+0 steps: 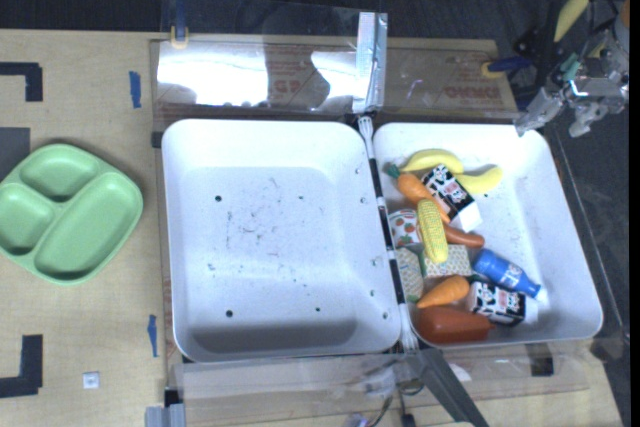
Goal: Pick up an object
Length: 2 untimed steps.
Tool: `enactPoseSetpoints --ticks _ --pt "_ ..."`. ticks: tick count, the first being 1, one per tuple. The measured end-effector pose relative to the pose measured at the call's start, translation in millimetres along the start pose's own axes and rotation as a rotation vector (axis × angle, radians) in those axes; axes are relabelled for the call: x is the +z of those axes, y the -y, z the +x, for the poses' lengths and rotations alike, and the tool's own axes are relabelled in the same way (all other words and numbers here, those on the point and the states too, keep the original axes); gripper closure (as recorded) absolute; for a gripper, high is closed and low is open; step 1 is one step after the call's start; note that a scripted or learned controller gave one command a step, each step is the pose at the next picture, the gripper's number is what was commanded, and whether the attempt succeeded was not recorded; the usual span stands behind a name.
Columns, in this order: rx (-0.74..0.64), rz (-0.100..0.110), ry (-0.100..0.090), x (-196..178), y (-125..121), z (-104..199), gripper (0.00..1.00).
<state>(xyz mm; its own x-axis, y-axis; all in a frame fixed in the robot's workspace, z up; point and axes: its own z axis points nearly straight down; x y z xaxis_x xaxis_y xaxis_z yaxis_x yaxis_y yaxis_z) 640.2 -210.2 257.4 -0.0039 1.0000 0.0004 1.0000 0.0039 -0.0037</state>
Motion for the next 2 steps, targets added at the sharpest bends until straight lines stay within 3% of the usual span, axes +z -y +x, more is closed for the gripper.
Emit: enactPoseSetpoints --ticks 1,2 --pt "-0.264 -0.012 0.004 136.6 34.0 42.5 0.00" --pt "-0.345 -0.008 0.004 167.5 -19.7 47.8 0.00"
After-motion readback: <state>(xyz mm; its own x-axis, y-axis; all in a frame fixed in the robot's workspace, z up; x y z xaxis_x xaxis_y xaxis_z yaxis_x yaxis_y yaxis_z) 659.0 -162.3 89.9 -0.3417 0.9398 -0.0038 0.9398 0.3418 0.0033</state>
